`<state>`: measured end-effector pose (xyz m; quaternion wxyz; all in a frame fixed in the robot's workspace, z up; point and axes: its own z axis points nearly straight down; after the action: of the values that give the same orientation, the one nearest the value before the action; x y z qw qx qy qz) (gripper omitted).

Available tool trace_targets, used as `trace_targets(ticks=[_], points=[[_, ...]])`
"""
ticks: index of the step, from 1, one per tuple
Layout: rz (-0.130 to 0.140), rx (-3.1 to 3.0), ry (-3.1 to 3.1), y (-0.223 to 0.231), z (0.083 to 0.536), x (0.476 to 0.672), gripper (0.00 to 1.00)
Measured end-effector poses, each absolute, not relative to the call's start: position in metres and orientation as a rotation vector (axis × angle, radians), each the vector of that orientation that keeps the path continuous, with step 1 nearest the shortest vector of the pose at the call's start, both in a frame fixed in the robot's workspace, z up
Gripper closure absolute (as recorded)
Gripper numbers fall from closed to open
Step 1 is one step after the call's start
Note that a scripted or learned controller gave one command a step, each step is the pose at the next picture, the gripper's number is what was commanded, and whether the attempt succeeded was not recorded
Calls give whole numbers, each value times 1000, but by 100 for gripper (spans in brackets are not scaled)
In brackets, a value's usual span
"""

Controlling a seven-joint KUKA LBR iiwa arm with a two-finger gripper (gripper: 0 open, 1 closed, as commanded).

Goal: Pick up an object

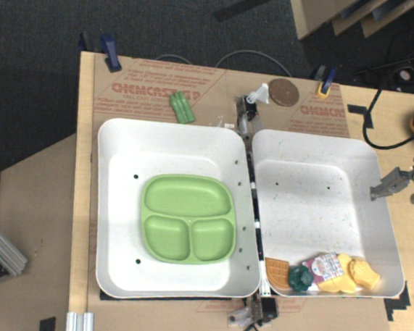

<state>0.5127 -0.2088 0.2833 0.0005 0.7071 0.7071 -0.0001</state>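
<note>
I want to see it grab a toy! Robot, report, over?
Gripper at right bin's right rim, holding nothing. Toy pile in its near corner, untouched. Green tray in left bin. Path clear.

The right white plastic bin (380,178) has lots of bare floor in its back and middle, so a gripper could come straight down there. Its front edge is crowded: a small brown waffle-like piece (277,272), a dark green lump (299,279), a pink and white toy (326,266) and yellow toy pieces (356,276) sit packed together. In the left white plastic bin (113,152), a big green three-part plate (188,219) takes up the middle, with bare floor around it.
</note>
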Motion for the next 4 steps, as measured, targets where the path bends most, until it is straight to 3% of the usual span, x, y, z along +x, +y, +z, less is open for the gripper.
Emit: trace_targets(ticks=[1, 2, 3, 4], points=[[-4, 2227, 2223, -225, 234, 503, 0], [-2, 2223, 2228, -211, 123, 535, 0], [5, 2226, 2229, -221, 83, 524, 0], [11, 2214, 2232, -218, 86, 655, 0]])
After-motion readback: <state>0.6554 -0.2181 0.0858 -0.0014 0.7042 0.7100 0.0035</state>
